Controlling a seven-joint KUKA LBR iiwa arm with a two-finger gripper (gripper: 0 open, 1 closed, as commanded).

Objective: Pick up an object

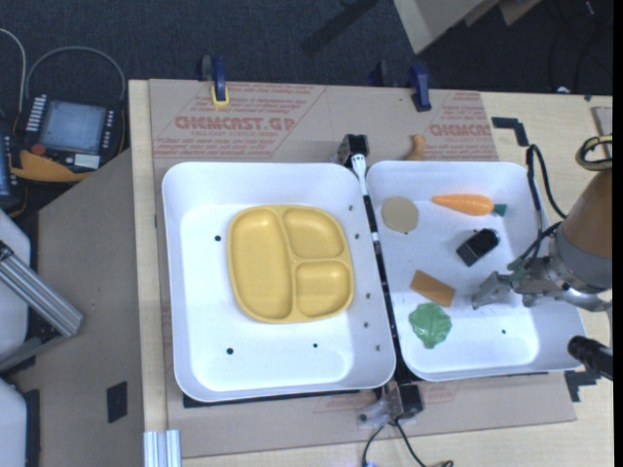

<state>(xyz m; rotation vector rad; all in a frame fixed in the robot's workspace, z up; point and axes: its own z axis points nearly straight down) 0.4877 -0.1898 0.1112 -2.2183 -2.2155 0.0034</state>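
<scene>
Green broccoli (429, 323) lies left of the low hand (492, 293) (arm slanting in).

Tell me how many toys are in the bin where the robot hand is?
5. In the right bin: carrot at the back, round tan disc back-left, black block in the middle, brown piece below it, green broccoli front-left. The arm might hide more.

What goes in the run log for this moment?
gripper: over right bin, nothing held | nearest: brown block | carrot: untouched
</scene>
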